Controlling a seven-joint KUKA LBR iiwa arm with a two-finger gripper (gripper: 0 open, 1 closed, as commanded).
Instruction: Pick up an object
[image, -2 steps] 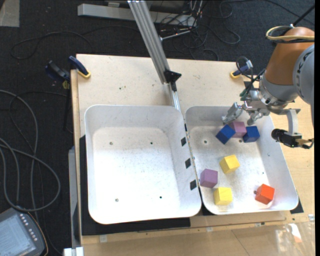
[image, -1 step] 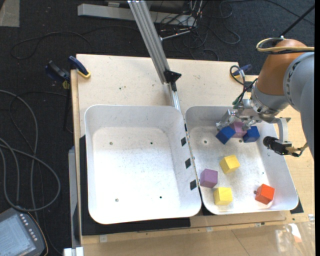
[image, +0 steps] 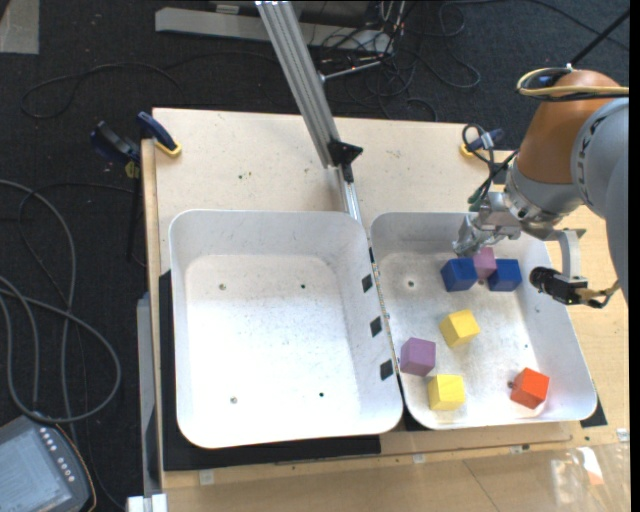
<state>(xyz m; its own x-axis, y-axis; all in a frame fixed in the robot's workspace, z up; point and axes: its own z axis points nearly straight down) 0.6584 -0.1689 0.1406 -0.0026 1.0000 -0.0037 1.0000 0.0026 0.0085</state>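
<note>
The right bin (image: 560, 330) holds several small blocks. Two blue cubes (image: 458, 274) (image: 505, 275) sit near its back, with a small pink block (image: 485, 262) between them. Farther forward lie a yellow cube (image: 461, 327), a purple cube (image: 418, 355), a second yellow cube (image: 446, 391) and an orange cube (image: 530, 387). My gripper (image: 472, 238) hangs low over the back of the right bin, just behind the left blue cube and the pink block. Nothing visibly sits in it.
The left bin (image: 190, 300) stands beside the right one, divided from it by a raised rim (image: 375, 310). A slanted metal pole (image: 305, 85) crosses the bench from the back. Clamps (image: 155, 130) grip the bench's back corners. The arm's orange band (image: 550, 130) rises at right.
</note>
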